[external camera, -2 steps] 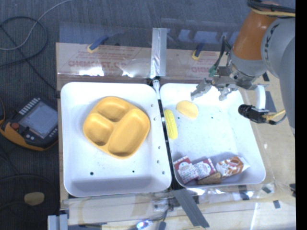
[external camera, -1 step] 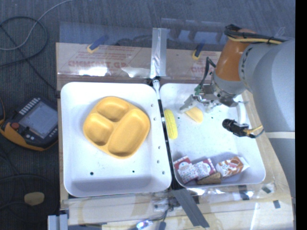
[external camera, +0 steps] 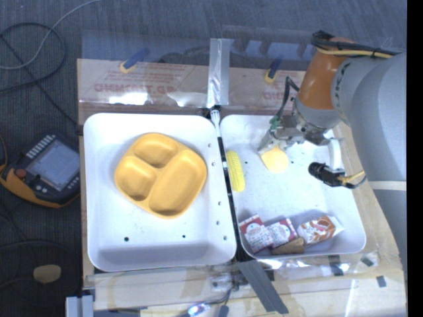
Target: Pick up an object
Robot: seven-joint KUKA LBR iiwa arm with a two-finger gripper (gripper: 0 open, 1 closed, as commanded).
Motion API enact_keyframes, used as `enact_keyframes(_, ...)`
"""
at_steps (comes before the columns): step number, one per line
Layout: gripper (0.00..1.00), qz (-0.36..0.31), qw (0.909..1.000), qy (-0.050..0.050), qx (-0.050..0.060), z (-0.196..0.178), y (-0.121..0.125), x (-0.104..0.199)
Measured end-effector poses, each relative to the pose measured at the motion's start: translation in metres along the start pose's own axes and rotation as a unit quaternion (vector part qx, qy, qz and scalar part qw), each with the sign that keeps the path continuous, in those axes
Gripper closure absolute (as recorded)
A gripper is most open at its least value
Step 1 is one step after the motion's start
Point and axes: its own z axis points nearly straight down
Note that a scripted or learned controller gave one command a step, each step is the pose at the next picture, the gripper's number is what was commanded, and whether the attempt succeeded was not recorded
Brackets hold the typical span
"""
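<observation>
1. The table is a brown board under a shiny clear film. It carries two white bins side by side.
2. The arm is smooth grey with an orange band. It reaches in from the right and hides the far right corner of the right bin.
3. The left bin is of matt white plastic with rounded corners, and its wall touches the wall of the right bin.
4. A yellow plate, glossy and with three shallow hollows, lies in the middle of the left bin, well apart from the tool.
5. A control unit with a grey screen and an orange casing lies on the carpet to the left of the table.
6. Three packets, red and white and crinkled, lie in a row along the near wall of the right bin. A brown scrap under them is hard to make out.
7. A corn cob, yellow and ribbed, lies along the left wall of the right bin, near the pale piece but apart from it.
8. The pale yellow piece, small and rounded, lies in the far half of the right bin. Nothing else lies against it.
9. The tool stands at the far edge of this piece. Whether it is spread or pressed together I cannot tell, nor whether it touches the piece.
</observation>
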Motion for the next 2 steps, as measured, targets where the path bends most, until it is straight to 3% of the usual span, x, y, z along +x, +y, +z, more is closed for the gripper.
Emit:
enact_keyframes(1,1.00,0.005,1.0000,0.004,-0.002,-0.108,0.023,0.082)
enact_keyframes(2,1.00,-0.051,0.9987,0.001,-0.002,-0.128,0.026,0.119)
